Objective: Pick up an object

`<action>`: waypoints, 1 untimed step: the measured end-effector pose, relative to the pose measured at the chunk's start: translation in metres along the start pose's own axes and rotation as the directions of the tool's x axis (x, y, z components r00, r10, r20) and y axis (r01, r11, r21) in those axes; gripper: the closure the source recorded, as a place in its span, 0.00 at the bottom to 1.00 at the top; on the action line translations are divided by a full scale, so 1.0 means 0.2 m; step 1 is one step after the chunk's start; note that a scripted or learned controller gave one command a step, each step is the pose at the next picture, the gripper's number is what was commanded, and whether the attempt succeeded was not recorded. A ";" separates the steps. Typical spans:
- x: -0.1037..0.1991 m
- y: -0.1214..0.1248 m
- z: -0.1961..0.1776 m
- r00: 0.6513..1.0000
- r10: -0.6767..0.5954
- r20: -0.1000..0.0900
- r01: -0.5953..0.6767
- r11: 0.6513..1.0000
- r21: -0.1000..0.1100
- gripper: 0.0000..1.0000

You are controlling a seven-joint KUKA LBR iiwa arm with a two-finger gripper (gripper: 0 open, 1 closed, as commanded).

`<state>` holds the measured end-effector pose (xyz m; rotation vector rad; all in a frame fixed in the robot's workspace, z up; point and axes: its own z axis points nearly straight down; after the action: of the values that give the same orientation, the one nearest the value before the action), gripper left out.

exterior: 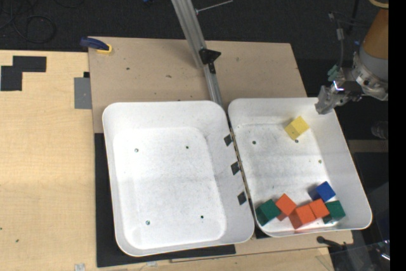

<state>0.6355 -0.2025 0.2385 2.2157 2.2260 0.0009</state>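
**Inspector A:** State of the gripper [325,103]?

**Inspector B:** It hangs over the far right corner of the right bin [346,155], at the rim. It reads as a small grey mass, and I cannot tell whether it is open or closed. Nothing is seen held in it.

**Inspector A:** Nearest object?

**Inspector B:** A yellow block [296,127], lying alone on the bin floor near the far edge, near the gripper but apart from it, tilted relative to the bin walls.

**Inspector A:** The rest of the right bin?

**Inspector B:** A cluster in the near corner: a green block [268,211], an orange block [285,204], a larger orange block [306,213], a blue block [325,190] and a second green block [335,210]. They are packed together, several touching.

**Inspector A:** Surroundings?

**Inspector B:** The left bin [114,130] sits beside the right one, joined by black clips. Both rest on a wooden surface [152,70]. A metal rail [187,16] slants up behind the bins. A small blue and yellow clamp [96,44] lies at the surface's far left corner.
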 end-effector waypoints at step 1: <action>0.23 0.00 0.05 1.000 0.002 -0.003 -0.001 1.000 0.005 1.00</action>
<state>0.6348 -0.1562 0.2283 2.2212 2.2281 -0.0011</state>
